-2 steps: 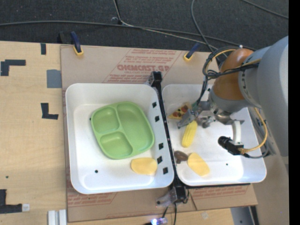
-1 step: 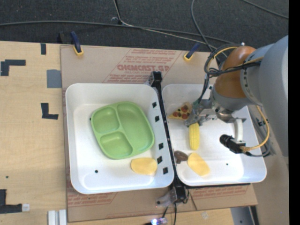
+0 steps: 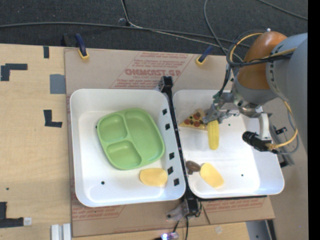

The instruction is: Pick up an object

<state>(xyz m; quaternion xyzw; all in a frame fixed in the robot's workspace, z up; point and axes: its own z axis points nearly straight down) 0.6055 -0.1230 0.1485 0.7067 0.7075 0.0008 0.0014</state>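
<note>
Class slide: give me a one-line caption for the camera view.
The claw hovers over a corn cob in the right bin; a green tray sits in the left bin.

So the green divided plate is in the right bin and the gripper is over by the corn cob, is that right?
Not quite. The camera view shows the green divided plate in the left bin, not the right one. The rest holds: the gripper is in the right bin, by the top end of the corn cob.
</note>
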